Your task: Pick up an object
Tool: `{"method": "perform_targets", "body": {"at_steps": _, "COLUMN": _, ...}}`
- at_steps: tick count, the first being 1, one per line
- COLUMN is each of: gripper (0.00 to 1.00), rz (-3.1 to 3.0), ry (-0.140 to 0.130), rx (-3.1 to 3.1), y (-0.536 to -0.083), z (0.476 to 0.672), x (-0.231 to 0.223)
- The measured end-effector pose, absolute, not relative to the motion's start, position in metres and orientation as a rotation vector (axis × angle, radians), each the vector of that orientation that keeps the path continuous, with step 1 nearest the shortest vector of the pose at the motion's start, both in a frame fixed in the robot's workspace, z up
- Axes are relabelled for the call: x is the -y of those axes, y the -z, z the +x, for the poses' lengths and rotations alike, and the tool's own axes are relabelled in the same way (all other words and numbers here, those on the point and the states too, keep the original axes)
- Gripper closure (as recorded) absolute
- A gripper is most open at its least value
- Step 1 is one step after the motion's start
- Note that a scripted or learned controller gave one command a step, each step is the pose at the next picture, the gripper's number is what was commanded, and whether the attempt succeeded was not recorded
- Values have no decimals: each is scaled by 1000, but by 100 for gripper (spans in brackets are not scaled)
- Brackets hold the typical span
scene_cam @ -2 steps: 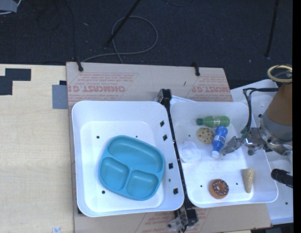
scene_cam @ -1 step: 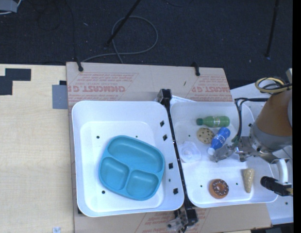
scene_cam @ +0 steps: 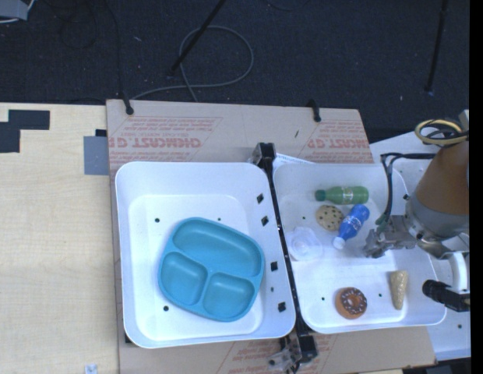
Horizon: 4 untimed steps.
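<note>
Nearest, blue bottle point(scene_cam: 352, 223) lying in right bin point(scene_cam: 428, 315), beside green bottle point(scene_cam: 343, 195) and cookie point(scene_cam: 329, 216). Gripper point(scene_cam: 379, 242) just right of it, low, nothing seen between fingers; opening impossible to tell. Approach stage, probably; next: centre over bottle, descend, close.

A dark carpeted floor point(scene_cam: 148, 22) strewn with black cables point(scene_cam: 218, 53) lies beyond the light wooden bench point(scene_cam: 47, 248), where a printed cardboard sheet point(scene_cam: 226, 135) lies flat.
</note>
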<state>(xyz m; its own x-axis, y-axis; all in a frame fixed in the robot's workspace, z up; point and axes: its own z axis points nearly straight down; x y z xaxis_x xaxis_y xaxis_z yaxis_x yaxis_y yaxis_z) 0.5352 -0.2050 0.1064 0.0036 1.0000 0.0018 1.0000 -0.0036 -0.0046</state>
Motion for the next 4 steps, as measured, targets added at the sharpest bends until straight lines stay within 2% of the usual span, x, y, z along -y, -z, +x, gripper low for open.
{"method": "perform_targets", "body": {"at_steps": 1, "gripper": 100, "rz": -2229, "ry": 0, "rx": 2215, "y": -153, "z": 528, "x": 212}}
{"method": "perform_targets", "body": {"at_steps": 3, "gripper": 100, "rz": -2221, "ry": 1, "rx": 2225, "y": -236, "z": 534, "x": 210}}
{"method": "perform_targets", "body": {"at_steps": 4, "gripper": 100, "rz": -2216, "ry": -2, "rx": 2221, "y": -233, "z": 523, "x": 166}}
